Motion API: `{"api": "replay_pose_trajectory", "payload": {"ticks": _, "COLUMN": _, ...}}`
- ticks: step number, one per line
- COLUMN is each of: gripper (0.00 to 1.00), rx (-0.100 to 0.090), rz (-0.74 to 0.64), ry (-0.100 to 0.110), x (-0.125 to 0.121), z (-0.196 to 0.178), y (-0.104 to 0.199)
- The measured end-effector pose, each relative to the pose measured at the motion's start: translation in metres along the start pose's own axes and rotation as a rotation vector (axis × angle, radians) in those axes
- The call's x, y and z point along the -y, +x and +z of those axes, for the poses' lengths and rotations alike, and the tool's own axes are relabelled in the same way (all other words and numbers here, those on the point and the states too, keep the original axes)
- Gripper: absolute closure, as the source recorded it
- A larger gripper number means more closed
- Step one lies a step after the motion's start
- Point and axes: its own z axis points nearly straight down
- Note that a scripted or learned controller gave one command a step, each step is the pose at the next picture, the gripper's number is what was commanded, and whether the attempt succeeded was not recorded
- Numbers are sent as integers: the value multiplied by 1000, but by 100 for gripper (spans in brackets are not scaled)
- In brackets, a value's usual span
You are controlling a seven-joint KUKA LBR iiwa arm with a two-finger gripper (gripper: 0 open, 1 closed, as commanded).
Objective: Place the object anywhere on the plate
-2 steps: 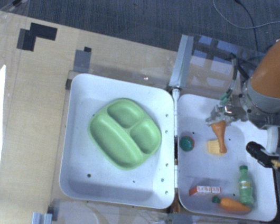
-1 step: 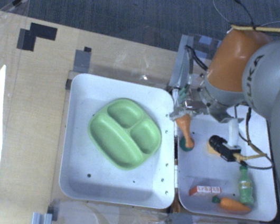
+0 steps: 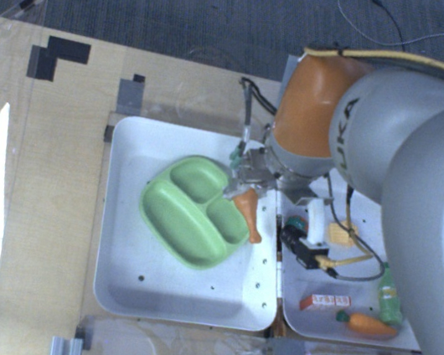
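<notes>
A green divided plate (image 3: 195, 210) lies in the left white bin (image 3: 116, 273). My gripper (image 3: 246, 183) hangs over the plate's right edge, below the orange wrist band. An orange carrot-shaped object (image 3: 248, 214) sits between its fingers, its top pinched and its lower end pointing down and to the right, just past the plate's right compartment. The gripper is shut on it. The arm hides the far right corner of the left bin.
In the right bin (image 3: 347, 337) lie a second orange carrot (image 3: 370, 326), a green bottle (image 3: 390, 300), a red-and-white packet (image 3: 326, 301) and a yellow piece (image 3: 339, 234). The wall between the bins runs just right of the held object.
</notes>
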Motion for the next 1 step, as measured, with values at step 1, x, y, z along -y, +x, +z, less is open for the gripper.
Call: {"api": "replay_pose_trajectory", "payload": {"ticks": 1, "gripper": 0, "rx": 0, "rz": 1, "ry": 0, "x": 0, "z": 0, "y": 0}}
